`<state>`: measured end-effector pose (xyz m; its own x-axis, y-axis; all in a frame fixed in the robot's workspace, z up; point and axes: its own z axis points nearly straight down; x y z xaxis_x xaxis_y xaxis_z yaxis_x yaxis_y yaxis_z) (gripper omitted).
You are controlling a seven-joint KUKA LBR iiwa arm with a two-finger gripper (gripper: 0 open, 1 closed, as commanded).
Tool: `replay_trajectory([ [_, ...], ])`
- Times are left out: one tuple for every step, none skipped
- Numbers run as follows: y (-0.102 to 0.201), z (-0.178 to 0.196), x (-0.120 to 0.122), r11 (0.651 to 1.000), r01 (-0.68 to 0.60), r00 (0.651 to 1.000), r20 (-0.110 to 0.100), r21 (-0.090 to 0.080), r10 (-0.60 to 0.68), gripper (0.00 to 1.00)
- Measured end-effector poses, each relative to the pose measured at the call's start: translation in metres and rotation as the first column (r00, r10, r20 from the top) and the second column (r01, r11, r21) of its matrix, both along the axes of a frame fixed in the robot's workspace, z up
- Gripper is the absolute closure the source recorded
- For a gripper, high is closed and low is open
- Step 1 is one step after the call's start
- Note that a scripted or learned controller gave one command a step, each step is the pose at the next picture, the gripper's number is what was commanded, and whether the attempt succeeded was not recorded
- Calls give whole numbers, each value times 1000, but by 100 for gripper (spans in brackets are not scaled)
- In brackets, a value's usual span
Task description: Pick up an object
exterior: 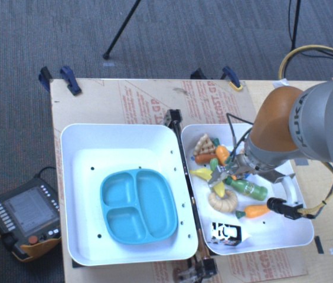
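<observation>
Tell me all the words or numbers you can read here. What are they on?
"KUKA", partly seen, sideways, on the grey arm.
Red printed words on the cardboard under the bins: upside down and too blurred to read.
Black-and-white card in the right bin: a pattern, no words I can read.
Screen of the handheld controller on the floor: too small to read.

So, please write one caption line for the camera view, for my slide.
KUKA arm's gripper lowered among toy foods in the right bin; blue divided plate in the left bin.
</observation>
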<state>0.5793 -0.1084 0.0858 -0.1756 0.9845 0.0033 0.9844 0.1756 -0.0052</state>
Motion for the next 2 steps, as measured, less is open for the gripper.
replay_trajectory([
  [-1,9,0,1000,6,1000,-2,1,-6,100],
  [74,100,-79,1000,-12,1000,1,-1,12,100],
])
